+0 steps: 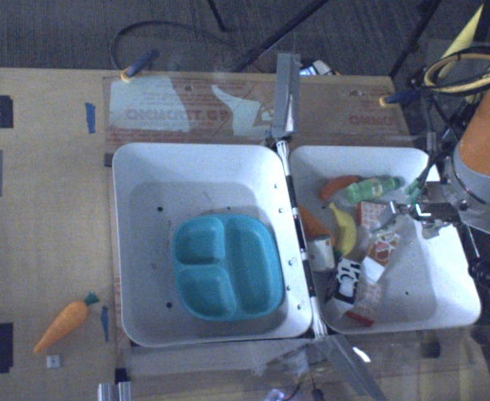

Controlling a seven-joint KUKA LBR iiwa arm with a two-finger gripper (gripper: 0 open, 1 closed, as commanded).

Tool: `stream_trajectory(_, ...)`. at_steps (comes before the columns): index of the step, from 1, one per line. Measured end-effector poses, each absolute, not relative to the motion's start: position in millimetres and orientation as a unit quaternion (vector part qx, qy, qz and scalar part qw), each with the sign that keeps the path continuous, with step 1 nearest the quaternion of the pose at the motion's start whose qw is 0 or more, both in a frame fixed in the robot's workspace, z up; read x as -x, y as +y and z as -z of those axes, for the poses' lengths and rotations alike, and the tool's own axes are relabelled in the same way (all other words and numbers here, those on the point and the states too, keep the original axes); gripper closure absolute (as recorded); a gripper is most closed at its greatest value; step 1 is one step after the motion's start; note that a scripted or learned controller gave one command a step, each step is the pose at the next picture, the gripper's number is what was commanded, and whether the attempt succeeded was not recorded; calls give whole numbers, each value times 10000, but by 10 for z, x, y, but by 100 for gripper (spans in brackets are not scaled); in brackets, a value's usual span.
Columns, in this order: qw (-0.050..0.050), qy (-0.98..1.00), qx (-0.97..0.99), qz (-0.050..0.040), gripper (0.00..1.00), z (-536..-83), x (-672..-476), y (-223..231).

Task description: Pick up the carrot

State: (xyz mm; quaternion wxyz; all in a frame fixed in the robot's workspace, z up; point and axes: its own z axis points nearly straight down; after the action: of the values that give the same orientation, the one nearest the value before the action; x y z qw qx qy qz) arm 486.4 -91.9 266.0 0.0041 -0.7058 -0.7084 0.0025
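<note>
Where bench [44, 224] ends, dark carpet [103, 15]

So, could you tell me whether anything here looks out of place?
Yes: a toy carrot lies on the bench outside both bins, left of the left bin, while the claw is over the right bin among the other toy food.

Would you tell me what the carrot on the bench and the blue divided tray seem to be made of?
The carrot looks like matte moulded plastic or soft fabric: flat, even orange, a stubby green top; too small to say which. The blue divided tray looks like smooth plastic, one uniform colour with rounded moulded compartments and a faint sheen.
</note>
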Motion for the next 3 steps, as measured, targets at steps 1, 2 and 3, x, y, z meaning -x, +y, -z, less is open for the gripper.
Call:
stream_trajectory(1,49,-7611,6487,-15,0,-1236,-4773,-1510)
stream_trajectory(2,75,-7612,6484,-22,100,-1311,-4766,-1508)
stream_trajectory(3,32,-7786,6275,-10,100,-2473,-4793,-1957)
